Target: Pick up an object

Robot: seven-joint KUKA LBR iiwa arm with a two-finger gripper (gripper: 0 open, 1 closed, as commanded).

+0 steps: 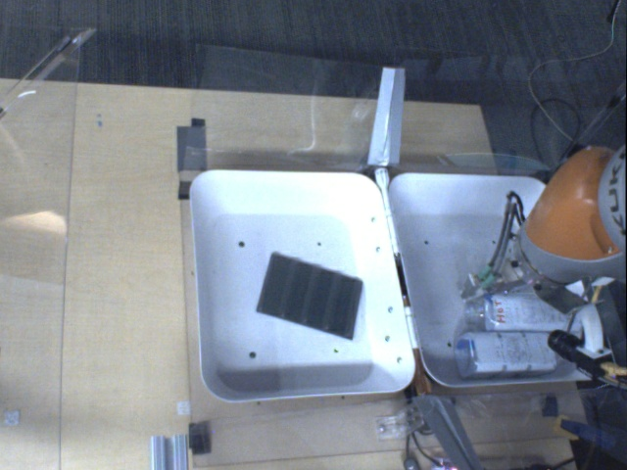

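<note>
Pale wood worktop carries two white bins; dark carpet lies beyond. Left bin holds a black ribbed pad, lying flat and tilted. Right bin holds the arm over two bottles. Claw state: cannot tell.

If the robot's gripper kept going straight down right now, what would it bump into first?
Probably the pale silvery objects lying in the right bin, right below the gripper. Depth is hard to judge from above.
</note>
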